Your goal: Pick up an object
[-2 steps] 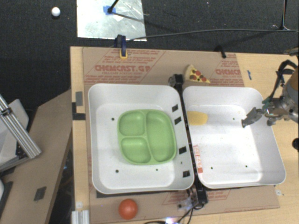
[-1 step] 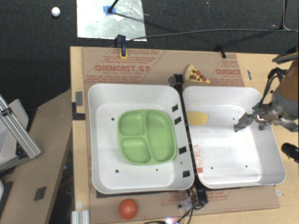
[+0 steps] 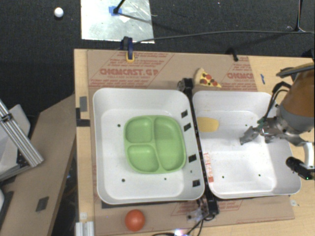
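A flat yellow piece [image 3: 208, 125] lies in the right bin [image 3: 231, 183], near its left wall. My gripper [image 3: 247, 137] hangs over the middle of that bin, to the right of the yellow piece and apart from it. The arm enters from the right edge. A green divided plate [image 3: 154, 143] rests in the left bin [image 3: 113, 181]. Nothing shows between the fingers.
A toy pizza slice [image 3: 207, 79] lies on the board behind the bins. An orange-red ball [image 3: 135, 220] sits on the board in front of the left bin. A blue clamp [image 3: 128, 48] stands at the board's back edge.
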`<state>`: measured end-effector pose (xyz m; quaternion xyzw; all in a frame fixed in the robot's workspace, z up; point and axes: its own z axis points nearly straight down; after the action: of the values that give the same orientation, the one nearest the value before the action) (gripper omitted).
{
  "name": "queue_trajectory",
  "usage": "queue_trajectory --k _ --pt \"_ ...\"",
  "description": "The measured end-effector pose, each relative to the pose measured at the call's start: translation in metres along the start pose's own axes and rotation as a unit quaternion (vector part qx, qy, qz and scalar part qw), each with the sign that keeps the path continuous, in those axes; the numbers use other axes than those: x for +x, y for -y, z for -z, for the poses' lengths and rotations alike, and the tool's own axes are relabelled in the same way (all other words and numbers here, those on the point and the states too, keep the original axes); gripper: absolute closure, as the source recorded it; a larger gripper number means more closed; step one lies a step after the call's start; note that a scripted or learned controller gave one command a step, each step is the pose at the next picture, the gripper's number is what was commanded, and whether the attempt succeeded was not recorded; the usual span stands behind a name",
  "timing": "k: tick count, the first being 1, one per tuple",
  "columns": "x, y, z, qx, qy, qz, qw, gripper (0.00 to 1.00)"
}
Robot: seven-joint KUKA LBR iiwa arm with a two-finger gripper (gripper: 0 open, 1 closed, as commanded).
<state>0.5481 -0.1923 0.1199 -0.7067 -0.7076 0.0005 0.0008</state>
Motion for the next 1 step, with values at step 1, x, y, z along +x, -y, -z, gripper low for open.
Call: queue_trajectory --k 1 --pt "0.0005 -0.0002 -0.0373 0.0 0.0 0.0 1.0 0.0"
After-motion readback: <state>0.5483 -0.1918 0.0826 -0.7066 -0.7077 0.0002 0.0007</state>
